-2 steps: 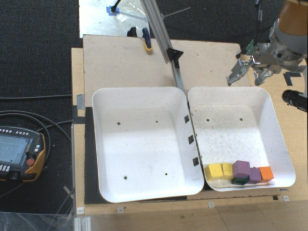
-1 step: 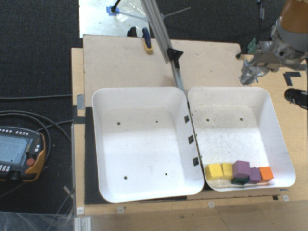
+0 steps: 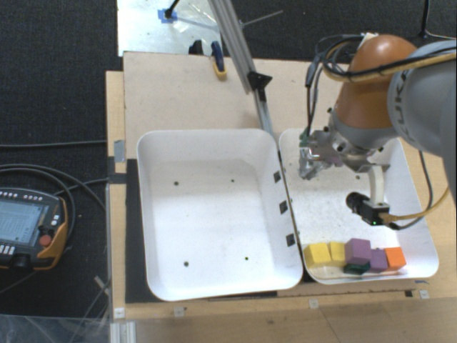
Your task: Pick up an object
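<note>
Wooden counter (image 3: 186, 98) carries two white bins. Right bin (image 3: 421, 191): blocks clustered at 6 o'clock edge — yellow (image 3: 318, 254), purple (image 3: 358, 249), orange (image 3: 395, 257), dark green (image 3: 355, 267). Hand (image 3: 308, 164) hovers toward 11 o'clock, grip state cannot tell. Step: approach. Next: travel to 6 o'clock, descend over one block.

Dark carpet floor (image 3: 57, 63); tan wooden bench (image 3: 186, 91).

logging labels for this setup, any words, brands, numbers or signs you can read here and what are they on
None can be read.
The teach pendant at the left edge has a lit screen, but whatever it displays is too small and blurred to make out.
The blocks in the right bin show plain faces with no markings visible.
</note>
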You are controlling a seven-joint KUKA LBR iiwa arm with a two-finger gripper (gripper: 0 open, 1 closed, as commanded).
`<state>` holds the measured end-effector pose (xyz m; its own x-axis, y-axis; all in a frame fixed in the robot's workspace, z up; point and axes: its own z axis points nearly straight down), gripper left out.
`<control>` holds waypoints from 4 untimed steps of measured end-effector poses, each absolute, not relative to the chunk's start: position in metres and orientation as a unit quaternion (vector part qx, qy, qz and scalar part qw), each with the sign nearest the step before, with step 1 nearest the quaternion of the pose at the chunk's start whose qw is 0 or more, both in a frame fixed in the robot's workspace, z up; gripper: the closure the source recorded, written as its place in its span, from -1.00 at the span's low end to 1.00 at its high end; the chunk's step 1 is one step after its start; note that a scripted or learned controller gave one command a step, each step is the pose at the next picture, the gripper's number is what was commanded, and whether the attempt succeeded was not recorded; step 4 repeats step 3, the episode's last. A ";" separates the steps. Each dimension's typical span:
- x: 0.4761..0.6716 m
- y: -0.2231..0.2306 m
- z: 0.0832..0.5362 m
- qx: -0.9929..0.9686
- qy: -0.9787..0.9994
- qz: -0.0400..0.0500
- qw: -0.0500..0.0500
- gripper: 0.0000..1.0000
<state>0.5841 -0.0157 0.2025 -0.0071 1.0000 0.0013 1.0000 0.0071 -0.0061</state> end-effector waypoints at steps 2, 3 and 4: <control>0.531 -0.076 0.190 -0.707 -0.707 -0.001 -0.001 -1.00; 0.531 -0.076 0.191 -0.707 -0.707 -0.001 -0.001 -1.00; 0.531 -0.076 0.191 -0.707 -0.707 -0.001 -0.001 -1.00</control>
